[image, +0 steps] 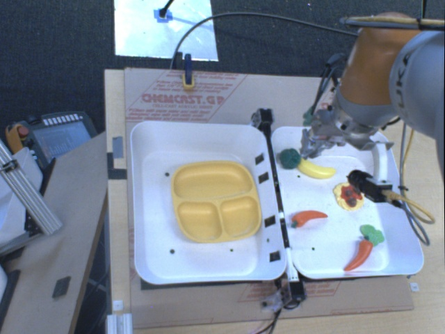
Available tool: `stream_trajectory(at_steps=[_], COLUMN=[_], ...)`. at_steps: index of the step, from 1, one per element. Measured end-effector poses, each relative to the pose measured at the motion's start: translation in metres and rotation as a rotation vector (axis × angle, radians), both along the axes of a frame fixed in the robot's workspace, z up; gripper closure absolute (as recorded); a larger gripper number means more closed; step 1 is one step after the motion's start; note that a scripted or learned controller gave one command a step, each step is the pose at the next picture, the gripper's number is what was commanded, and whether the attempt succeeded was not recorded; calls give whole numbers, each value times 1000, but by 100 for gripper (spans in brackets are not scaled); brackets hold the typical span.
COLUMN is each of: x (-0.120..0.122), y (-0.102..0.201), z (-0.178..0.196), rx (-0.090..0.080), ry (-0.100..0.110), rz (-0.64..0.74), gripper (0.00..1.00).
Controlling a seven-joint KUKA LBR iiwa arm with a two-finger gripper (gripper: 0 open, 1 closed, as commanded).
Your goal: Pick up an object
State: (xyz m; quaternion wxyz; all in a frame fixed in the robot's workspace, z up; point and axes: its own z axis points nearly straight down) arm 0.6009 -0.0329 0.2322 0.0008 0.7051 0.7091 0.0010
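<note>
— Where is the gripper (311, 147) now?

— I see it low over the right bin (403, 256), toward the bin's eleven o'clock corner — beside the green toy (289, 157) and the banana (316, 169). Whether it grips anything, I cannot tell.

— And the rest?

— The red pepper (308, 218) lies near centre, the carrot (362, 248) at five o'clock. In the left bin (149, 207) sits a yellow divided tray (214, 200).

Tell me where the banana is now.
The banana lies in the right bin, near its far left corner, beside a green toy and just below the gripper.
</note>
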Motion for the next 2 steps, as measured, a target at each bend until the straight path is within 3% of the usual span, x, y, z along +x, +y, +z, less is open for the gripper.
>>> stream_trajectory(at_steps=[2], x=[-21], y=[95], z=[-1], rx=[0], ry=[1], rz=[-1], gripper=[100])
